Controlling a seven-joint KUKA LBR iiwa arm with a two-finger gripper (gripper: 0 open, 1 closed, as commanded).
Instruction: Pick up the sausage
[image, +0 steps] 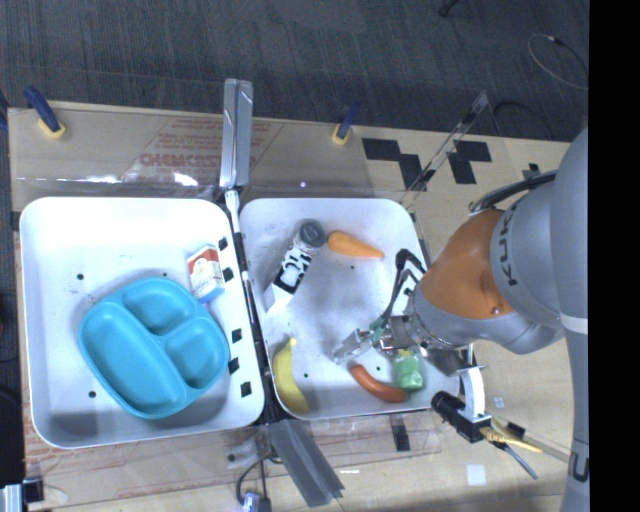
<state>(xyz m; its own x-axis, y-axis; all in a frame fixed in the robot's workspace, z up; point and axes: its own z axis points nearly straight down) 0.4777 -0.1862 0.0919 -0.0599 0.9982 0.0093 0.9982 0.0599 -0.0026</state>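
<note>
- Table: tan/cardboard-coloured top w/ faint red print at upper left.
- Left white bin and right white bin sit directly on it, side by side, edges touching at centre.
- Blue clamps on the far edge, one at left, one nr centre.
- Black square markings at upper right, beyond the right bin.
</note>
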